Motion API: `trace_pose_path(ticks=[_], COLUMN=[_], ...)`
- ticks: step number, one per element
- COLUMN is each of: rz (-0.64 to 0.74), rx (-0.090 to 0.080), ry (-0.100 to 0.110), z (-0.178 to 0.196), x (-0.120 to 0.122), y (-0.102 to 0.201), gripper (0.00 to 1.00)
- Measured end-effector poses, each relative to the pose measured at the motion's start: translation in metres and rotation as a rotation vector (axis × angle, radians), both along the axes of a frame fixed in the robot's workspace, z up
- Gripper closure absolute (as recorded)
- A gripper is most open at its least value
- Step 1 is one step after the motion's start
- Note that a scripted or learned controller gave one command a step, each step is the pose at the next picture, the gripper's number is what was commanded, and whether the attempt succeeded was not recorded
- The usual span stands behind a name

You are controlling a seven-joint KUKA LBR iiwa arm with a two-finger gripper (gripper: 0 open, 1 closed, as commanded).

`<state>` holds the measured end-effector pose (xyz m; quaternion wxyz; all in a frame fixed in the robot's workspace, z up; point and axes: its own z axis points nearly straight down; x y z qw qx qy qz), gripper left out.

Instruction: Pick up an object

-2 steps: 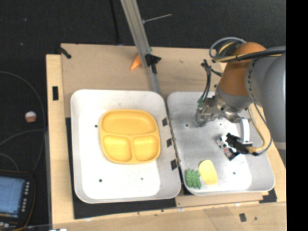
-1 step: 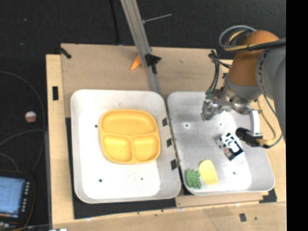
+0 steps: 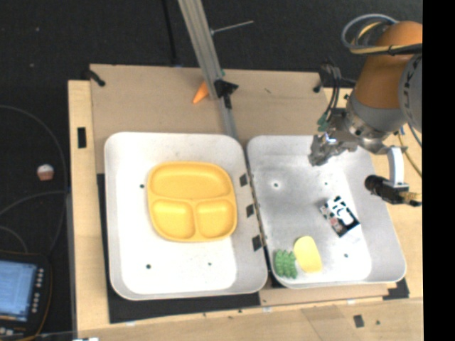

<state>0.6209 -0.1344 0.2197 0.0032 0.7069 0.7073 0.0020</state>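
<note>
Hovering above the upper part of the right bin (image 3: 377, 261), the tool (image 3: 321, 148) carries nothing that can be seen, and whether it is open or closed cannot be told from this slant. Candidates lie toward that bin's near side: a yellow block (image 3: 308, 253) touching a green toy (image 3: 285, 263) in the corner, and a small black-and-white object (image 3: 339, 215) lying apart. All look light and rigid; the yellow one seems smooth, possibly slippery. The lone black-and-white piece offers freer sides. The left bin (image 3: 128, 261) holds a yellow divided tray (image 3: 191, 200).
</note>
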Motion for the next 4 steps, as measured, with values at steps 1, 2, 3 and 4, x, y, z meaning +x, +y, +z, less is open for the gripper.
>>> trace_pose_path(ticks=[1,2,3,4], rz=[0.002,0.005,0.006,0.008], rx=[0.001,0.002,0.003,0.004], ry=[0.006,0.007,0.007,0.005], z=[0.000,-0.005,0.000,0.015], x=[0.001,0.009,0.005,0.008], y=[-0.001,0.047,0.096,0.152], gripper=[1.00,1.00,1.00,1.00])
